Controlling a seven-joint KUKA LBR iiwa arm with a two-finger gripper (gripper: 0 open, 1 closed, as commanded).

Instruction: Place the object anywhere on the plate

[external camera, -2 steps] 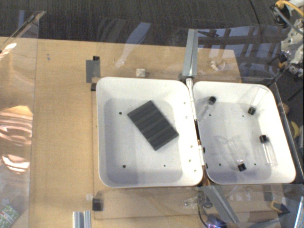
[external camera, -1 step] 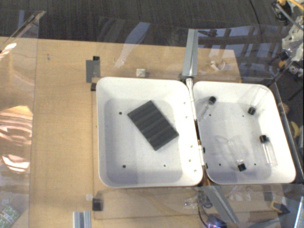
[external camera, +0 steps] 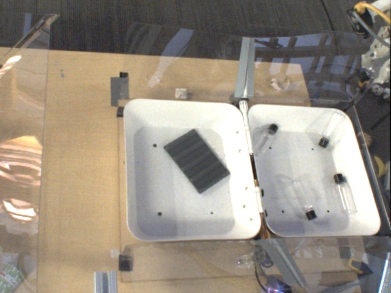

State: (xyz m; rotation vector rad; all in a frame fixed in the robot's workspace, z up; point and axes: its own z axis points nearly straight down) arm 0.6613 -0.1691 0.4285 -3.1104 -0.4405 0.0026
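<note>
The plate (external camera: 197,160), a dark ribbed rectangular slab, is laid flat and turned at an angle near the middle of the left bin (external camera: 131,182), so that its whole top face is offered as a target. What is to be moved is kept apart in the right bin (external camera: 360,224): four clear vials with black caps are scattered there on their sides, one near the upper left (external camera: 267,136), one near the upper right (external camera: 327,134), one by the right wall (external camera: 343,193) and one low in the middle (external camera: 302,201). None is touched or lifted, so the pick is judged not yet begun. The gripper (external camera: 374,47) is seen parked at the upper right edge, well apart from both bins, likely so that the bins are left unobstructed; whether it is open or closed cannot be told
</note>
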